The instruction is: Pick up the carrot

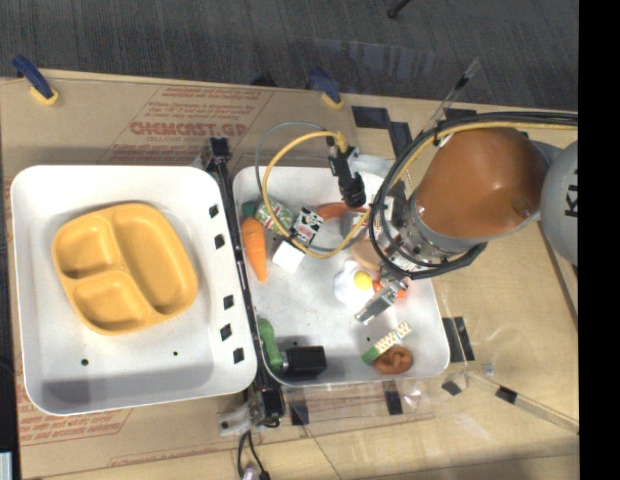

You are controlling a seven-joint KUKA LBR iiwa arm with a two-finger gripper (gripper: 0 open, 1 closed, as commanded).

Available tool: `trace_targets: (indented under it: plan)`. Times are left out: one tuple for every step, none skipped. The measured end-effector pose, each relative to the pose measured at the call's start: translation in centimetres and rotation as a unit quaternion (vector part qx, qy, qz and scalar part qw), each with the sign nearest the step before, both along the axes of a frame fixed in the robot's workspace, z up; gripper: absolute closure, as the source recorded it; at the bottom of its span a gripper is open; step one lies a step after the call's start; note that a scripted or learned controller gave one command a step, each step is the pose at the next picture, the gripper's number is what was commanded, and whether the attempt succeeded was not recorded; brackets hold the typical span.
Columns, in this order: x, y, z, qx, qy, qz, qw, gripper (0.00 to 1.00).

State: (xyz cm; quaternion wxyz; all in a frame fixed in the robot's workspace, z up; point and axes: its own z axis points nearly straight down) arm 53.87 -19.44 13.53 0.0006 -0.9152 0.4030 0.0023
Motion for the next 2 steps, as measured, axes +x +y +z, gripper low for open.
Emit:
trace_targets:
  plan:
    - [-0.2,0.0,-4.2,-0.0002,-0.001,0.052,0.9987,0.0]
    - [5.2,2.2,-4.3,0.0001,-0.001,-0.02,0.9998,0.0]
